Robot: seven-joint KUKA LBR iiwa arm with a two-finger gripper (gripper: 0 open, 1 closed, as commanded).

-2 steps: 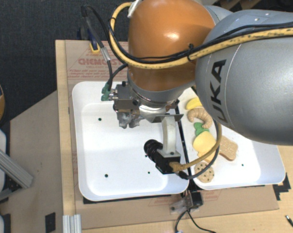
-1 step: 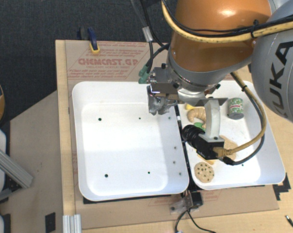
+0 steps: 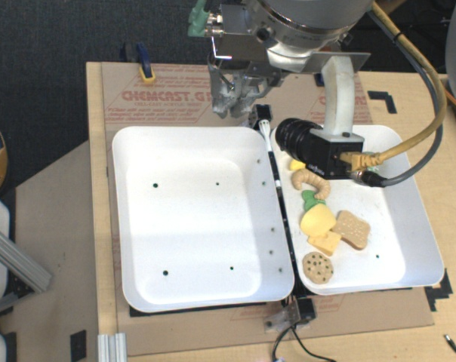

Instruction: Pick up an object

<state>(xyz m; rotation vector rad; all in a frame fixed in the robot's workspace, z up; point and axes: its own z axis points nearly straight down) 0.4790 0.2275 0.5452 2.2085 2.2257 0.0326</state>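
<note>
From the camera view, the tool [image 3: 235, 96] hangs above the bench behind the left bin [image 3: 137, 225]; whether it is open I cannot tell. The toy foods [image 3: 326, 228] lie in the right bin [image 3: 409, 240], none lifted; the pick remains undone.

Robotics lab / test cell: grey industrial arm [image 3: 311, 6] w/ exposed cabling, two white bins [image 3: 137, 157] taped side by side on a cardboard-covered surface [image 3: 167, 96], alu. framing [image 3: 16, 259] at left, dark carpet [image 3: 47, 21] around. Toy food [image 3: 326, 228] as test props.
</note>
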